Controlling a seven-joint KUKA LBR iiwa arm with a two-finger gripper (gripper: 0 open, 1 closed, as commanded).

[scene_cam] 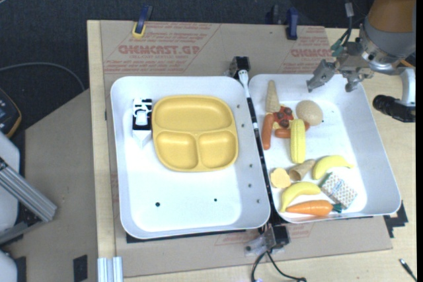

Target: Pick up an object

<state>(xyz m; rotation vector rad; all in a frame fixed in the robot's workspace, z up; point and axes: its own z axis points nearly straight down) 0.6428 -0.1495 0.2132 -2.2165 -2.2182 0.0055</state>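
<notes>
We see our end effector point(335, 76) spread wide and empty over the right bin's point(380, 142) far edge. The nearest pick, a round potato point(308, 112), lies just toward the camera and slightly left, unobstructed from above.

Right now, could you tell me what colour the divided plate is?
Yellow; the divided plate shows best in the camera view.

My gripper point(336, 78) hangs open over the right bin point(377, 142), toy food point(301, 162) at its seven o'clock.
</notes>
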